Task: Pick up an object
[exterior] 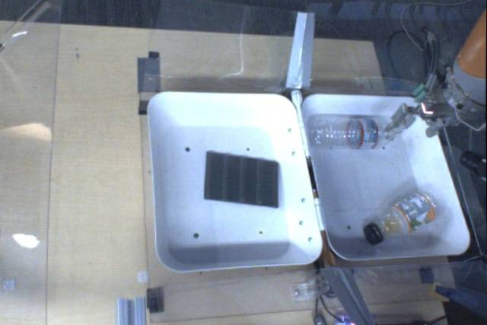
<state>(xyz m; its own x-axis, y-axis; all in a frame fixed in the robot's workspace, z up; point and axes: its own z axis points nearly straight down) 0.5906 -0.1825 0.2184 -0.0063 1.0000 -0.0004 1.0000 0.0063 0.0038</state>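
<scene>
A: Counter (91, 164) first: it carries two white bins side by side. The left bin (175, 240) has a dark ribbed mat (242, 180) lying flat in its middle. The right bin (441, 164) holds two bottles.

B: Which step would you say is in hand?

A: The approach, I judge. The arm (472, 65) reaches in at the right bin's far right corner, and the tool (415, 114) sits low just beside the clear bottle (346, 132). Nothing is between its fingers; whether they stand wide or narrow I cannot tell.

B: How does that bottle lie?

A: On its side near the far wall, long axis running left to right, its blue-banded end toward the tool.

B: And the other?

A: The smaller bottle (403, 215) lies near the front wall, tilted, black cap (373, 233) pointing front-left.

B: Next move?

A: Probably squaring the fingers across the clear bottle's width, since a round body may roll away
</scene>
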